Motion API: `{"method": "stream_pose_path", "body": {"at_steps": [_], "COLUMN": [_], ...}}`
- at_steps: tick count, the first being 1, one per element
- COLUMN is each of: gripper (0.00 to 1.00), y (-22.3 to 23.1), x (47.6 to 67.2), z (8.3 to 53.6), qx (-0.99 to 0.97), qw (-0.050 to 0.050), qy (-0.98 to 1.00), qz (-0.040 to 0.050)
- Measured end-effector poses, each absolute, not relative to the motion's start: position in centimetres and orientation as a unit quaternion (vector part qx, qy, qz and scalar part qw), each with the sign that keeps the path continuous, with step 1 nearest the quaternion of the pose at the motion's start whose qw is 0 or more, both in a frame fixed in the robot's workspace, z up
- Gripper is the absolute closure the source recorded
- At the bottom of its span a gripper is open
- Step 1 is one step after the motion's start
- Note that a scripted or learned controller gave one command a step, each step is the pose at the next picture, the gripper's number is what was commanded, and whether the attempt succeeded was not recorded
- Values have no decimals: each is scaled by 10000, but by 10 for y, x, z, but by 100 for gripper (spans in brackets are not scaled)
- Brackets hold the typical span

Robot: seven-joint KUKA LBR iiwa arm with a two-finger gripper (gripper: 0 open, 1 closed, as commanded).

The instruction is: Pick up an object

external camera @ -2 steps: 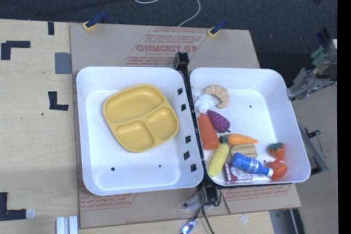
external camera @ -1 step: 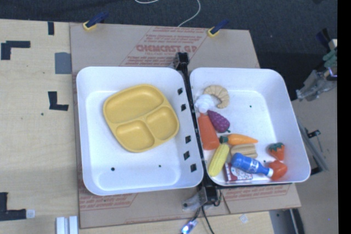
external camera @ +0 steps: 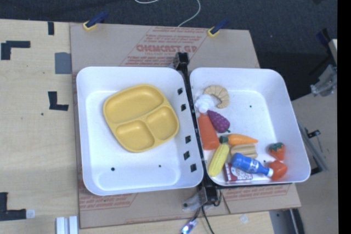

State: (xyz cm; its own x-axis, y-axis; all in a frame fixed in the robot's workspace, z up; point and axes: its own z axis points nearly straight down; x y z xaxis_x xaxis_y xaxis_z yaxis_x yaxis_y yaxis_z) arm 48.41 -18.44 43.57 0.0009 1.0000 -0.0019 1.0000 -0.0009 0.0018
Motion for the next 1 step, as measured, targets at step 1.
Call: {"method": "stream_pose_path", "body": {"at_steps": [1], "gripper": [100], "y": [-210], "x": [484], "z": [427], "qx": [7077], "qw": [2], "qy": [7065], "qz": [-9]}}
